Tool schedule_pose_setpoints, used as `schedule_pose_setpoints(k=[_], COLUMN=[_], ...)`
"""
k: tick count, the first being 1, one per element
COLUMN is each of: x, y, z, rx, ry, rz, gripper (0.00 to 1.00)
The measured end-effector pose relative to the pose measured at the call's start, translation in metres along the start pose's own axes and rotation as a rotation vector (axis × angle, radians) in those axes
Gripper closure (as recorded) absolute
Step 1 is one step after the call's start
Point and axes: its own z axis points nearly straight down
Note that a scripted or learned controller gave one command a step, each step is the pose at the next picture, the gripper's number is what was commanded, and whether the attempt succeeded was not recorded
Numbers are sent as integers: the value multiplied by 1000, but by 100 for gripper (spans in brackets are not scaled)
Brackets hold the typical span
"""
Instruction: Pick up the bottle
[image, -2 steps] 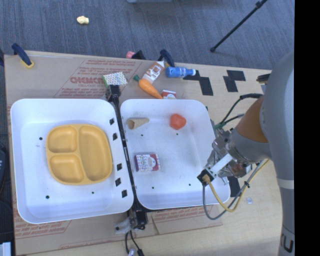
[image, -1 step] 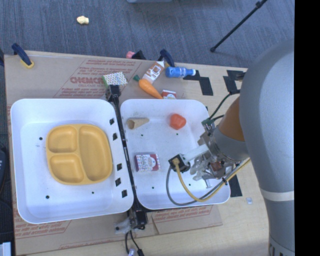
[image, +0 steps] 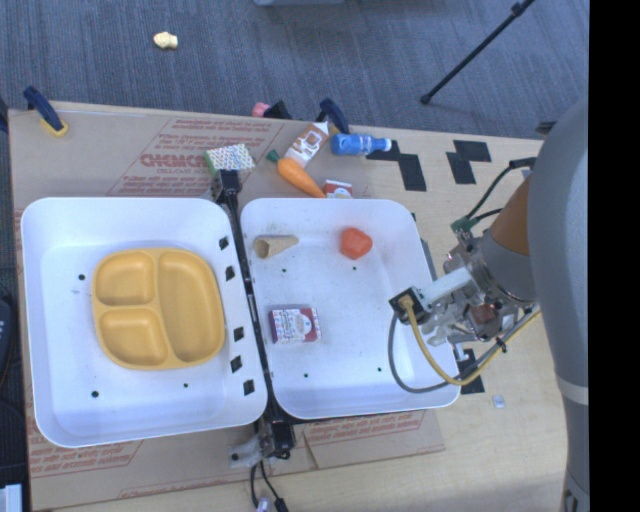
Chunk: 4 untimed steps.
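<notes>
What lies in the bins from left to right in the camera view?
Yellow divided plate → ice cream cone → small red packet → red tomato-like ball → gripper at the right bin's edge.

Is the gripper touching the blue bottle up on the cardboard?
Apart. The camera view shows the gripper over the right bin's edge, far from the blue bottle behind the bins.

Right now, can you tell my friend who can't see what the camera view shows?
A grey robot arm's gripper hovers over the right edge of the right white bin, which holds a red ball, a cone and a small packet. The left bin holds a yellow divided plate. A blue bottle lies on the cardboard behind the bins.
</notes>
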Motion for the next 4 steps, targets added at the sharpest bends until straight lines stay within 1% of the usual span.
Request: schedule_pose_setpoints(k=[1,2,3,4], x=[3,1,19,12], y=[-18,-2,-91,-58], z=[82,12,67,-48], rx=[2,0,2,-2], ry=[-2,0,-3,0], rz=[-1,-2,-2,-72], gripper=[100,100,100,100])
